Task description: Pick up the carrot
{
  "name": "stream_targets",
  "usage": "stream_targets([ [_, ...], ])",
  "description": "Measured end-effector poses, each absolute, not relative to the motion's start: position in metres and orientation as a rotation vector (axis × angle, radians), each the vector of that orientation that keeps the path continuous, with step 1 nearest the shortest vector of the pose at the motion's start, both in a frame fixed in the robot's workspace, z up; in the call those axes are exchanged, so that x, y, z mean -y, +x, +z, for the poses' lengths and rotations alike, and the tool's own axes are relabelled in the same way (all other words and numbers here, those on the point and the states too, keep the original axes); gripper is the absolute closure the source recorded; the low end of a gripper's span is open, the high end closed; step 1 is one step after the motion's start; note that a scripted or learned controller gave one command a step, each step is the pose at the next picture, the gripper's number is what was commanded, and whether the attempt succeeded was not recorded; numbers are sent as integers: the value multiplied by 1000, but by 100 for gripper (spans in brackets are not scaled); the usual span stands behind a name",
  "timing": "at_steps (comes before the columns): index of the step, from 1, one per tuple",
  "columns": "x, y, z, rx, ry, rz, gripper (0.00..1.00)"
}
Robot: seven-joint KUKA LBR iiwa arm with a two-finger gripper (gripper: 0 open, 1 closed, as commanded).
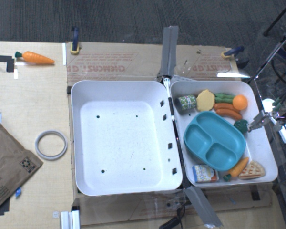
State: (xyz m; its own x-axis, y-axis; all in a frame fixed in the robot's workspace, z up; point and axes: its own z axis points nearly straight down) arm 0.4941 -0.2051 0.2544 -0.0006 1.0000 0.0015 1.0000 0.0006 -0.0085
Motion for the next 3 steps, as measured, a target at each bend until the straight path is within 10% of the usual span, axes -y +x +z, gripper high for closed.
stream_targets([
  [2, 222, 480, 123, 3016, -887, -3, 0],
  [3, 222, 560, 127, 3063, -699, -2, 0],
])
